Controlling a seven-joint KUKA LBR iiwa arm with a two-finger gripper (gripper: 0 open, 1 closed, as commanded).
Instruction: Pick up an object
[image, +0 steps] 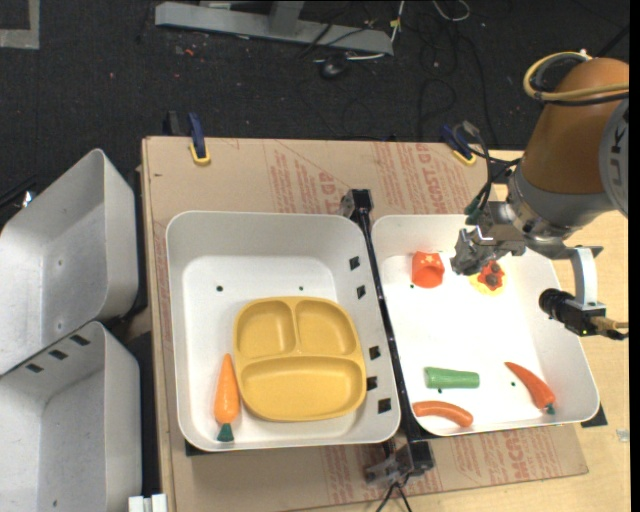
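My gripper (477, 256) hangs over the back of the right bin (570, 345), reaching in from the right under the grey and orange arm. Just below it, partly hidden by it, lies a small yellow and red object (491, 280) on the bin floor. A red cup-like object (427, 270) sits to the gripper's left, apart from it. Near the bin's front lie a green piece (451, 378), an orange sausage-shaped piece (442, 411) and a red pepper (530, 384).
The left bin (190, 300) holds a yellow divided plate (298, 358) with a carrot (227, 393) beside it on the left. A black divider (372, 290) runs between the bins. White bins (60, 260) stand off the bench at far left.
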